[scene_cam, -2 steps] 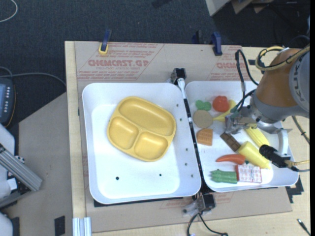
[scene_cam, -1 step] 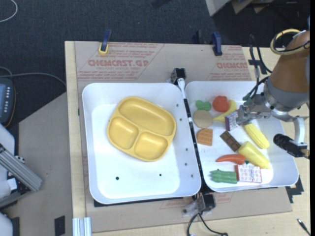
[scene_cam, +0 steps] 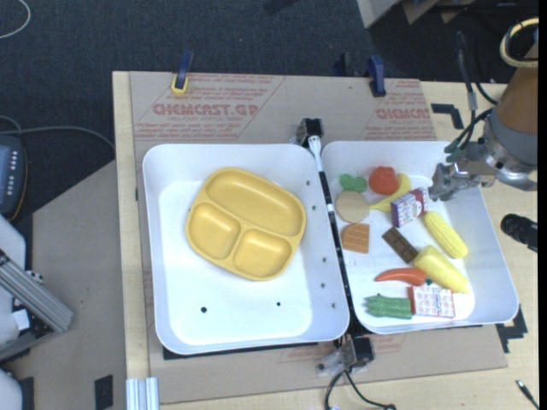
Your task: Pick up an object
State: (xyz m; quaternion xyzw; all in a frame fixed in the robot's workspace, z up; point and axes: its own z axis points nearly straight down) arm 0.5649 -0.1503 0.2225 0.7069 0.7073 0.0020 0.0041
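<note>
The right bin point(scene_cam: 487, 229) holds several toy foods. Among them are a red tomato point(scene_cam: 384, 180), a green piece point(scene_cam: 352, 181), a round tan bun point(scene_cam: 351, 206), a purple and white box point(scene_cam: 408, 207) and a corn cob point(scene_cam: 445, 233). Nearer the front lie an orange cracker point(scene_cam: 355, 237), a brown bar point(scene_cam: 399, 244), a red chili point(scene_cam: 399, 275), a yellow lemon point(scene_cam: 442, 269), green beans point(scene_cam: 389, 307) and a red and white box point(scene_cam: 432, 301). My gripper point(scene_cam: 446, 181) hangs over the bin's far right part, just right of the purple box, with nothing visibly in it.
The left bin point(scene_cam: 171, 289) holds a yellow divided plate point(scene_cam: 246, 222). A black divider rail point(scene_cam: 329, 220) runs between the bins. Blue and yellow clamps point(scene_cam: 181, 75) sit on the brown board behind them. The arm point(scene_cam: 517, 118) comes in from the right.
</note>
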